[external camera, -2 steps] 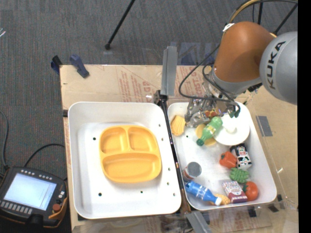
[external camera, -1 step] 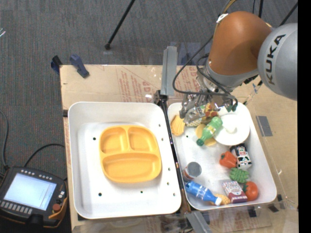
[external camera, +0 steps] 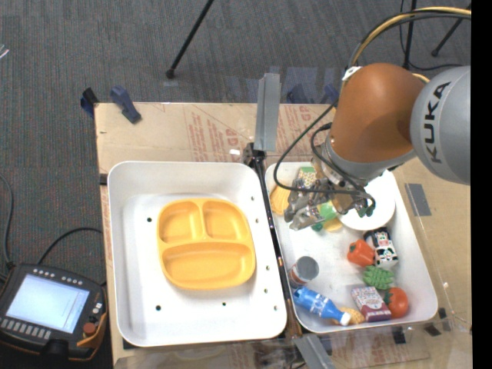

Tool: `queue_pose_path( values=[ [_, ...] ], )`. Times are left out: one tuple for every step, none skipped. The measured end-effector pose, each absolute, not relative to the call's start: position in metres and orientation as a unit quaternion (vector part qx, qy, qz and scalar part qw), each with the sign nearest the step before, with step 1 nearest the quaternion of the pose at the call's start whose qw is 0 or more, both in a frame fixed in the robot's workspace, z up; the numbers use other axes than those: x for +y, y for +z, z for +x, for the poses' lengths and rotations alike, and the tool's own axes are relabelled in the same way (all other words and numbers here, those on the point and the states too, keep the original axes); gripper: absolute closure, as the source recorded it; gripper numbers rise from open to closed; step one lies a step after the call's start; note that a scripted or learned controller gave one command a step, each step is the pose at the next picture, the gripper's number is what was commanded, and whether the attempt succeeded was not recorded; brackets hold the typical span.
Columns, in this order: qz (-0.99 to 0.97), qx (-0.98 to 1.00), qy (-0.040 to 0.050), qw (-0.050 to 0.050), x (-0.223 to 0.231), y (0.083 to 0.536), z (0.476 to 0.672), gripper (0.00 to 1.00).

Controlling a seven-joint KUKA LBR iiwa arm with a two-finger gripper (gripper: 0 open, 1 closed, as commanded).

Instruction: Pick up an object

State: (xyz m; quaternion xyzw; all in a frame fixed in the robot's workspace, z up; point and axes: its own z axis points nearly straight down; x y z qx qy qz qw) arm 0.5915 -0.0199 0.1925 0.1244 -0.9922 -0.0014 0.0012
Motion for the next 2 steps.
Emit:
queue_pose_path(
  values=[
    [0.13,-0.991,-0.0011,-0.004,0.029,0.231,0.645,1.0],
    [0.304,-0.953,-0.0012,0.0,-0.03,0.186,0.639,1.0]
  ],
)
